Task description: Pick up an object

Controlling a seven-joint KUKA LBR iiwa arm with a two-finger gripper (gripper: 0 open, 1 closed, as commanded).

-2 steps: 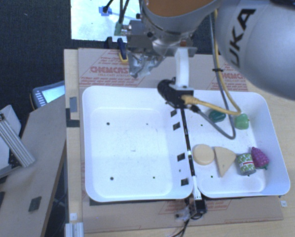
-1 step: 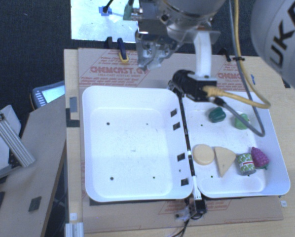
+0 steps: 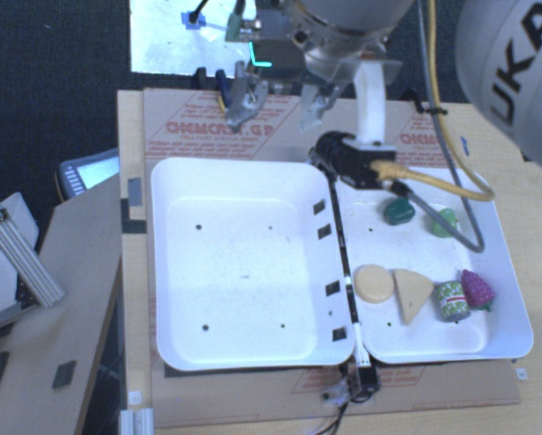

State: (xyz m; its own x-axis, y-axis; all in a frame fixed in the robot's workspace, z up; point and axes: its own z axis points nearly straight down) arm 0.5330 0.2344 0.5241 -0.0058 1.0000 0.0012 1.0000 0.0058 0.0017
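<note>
Stock, right bin (image 3: 511,333), 6 small pieces, likely light toy food:
- round tan disc (image 3: 374,284), flat, hard to pinch
- tan wedge (image 3: 412,294), touching the disc at its 3 o'clock; stiff, best taken across its 2 straight sides
- patterned green block (image 3: 451,300) and magenta berry (image 3: 477,289), touching; crowded
- dark green lump (image 3: 399,211) and pale green piece (image 3: 443,222), at 12 o'clock, under the yellow hose (image 3: 439,185)

My gripper (image 3: 279,105): fingers parted, nothing between them, hanging beyond the left bin (image 3: 162,270) at its 12 o'clock
</note>
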